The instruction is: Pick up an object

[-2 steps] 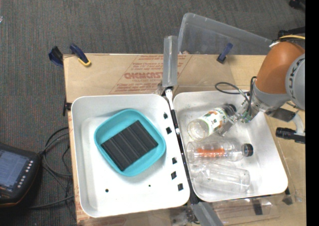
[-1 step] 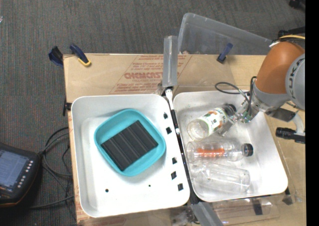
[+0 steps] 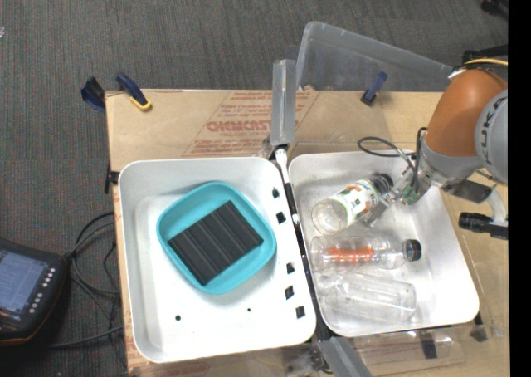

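Three containers lie in the right bin (image 3: 465,284), on their sides because loosely tipped in: one labelled jar (image 3: 347,203), one bottle with orange contents (image 3: 365,252), one clear bottle (image 3: 369,297). One teal tray (image 3: 217,237) rests flat in the left bin (image 3: 137,301). I place my gripper (image 3: 390,199) right of centre, touching the jar's end; finger opening I cannot tell.
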Tool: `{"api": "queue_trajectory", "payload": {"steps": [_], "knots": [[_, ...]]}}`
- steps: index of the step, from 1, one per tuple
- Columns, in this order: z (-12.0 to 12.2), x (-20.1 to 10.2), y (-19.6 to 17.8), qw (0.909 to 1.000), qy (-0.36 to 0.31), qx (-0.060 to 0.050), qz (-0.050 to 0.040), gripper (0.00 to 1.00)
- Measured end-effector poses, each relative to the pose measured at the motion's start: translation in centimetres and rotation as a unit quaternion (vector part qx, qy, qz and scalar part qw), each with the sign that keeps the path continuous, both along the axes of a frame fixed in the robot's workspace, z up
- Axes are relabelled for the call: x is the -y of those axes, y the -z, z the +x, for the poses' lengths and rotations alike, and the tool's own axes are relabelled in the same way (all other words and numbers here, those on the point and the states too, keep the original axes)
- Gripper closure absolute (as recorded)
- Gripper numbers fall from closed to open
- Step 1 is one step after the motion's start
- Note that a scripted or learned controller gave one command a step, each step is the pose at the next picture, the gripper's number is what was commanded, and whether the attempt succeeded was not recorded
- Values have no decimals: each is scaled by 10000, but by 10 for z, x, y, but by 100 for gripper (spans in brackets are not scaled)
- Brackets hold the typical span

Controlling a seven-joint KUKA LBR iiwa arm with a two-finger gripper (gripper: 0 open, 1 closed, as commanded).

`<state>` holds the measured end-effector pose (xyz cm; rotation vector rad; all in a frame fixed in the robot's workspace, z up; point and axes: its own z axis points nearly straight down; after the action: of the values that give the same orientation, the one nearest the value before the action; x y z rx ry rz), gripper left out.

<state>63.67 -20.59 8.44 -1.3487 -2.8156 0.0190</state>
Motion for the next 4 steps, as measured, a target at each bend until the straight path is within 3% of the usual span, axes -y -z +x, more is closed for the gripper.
{"api": "queue_trajectory", "payload": {"steps": [1,2,3,4], "knots": [[0,0,0,10000,0,2,0,0],[-40,-9,-48,9991,420,99,20,0],[-31,5,-3,9954,955,113,11,0],[3,-9,-1,10000,6,31,-4,0]]}}
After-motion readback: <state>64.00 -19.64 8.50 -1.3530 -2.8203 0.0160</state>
